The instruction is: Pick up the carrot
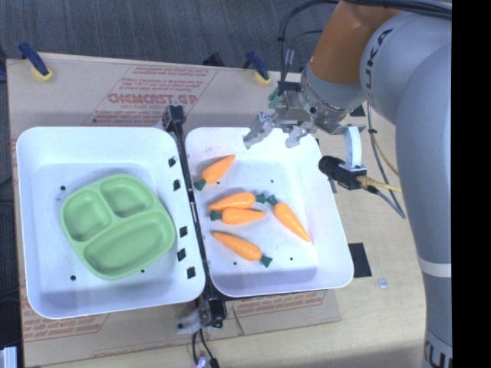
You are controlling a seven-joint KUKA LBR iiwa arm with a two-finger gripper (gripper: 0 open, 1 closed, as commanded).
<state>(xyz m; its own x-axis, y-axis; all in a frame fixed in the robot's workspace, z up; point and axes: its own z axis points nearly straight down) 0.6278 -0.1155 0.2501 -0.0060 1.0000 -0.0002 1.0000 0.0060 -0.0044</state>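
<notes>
Several orange carrots with green tops lie in the right bin [330,244]. One carrot [217,169] sits near the bin's upper left. Two carrots [232,201] [242,216] lie side by side in the middle, another [292,220] slants to their right, and one [239,246] lies toward the front. My gripper [275,134] hovers over the bin's far edge, above and to the right of the upper carrot. Its fingers [256,133] are spread open with nothing between them.
The left bin [34,205] holds a green divided plate [117,225]. Black clips run along the seam between the bins [184,205]. A black cable connector [343,172] sticks out by the right bin's right rim. Blue clamps [35,61] hold the cardboard at the back.
</notes>
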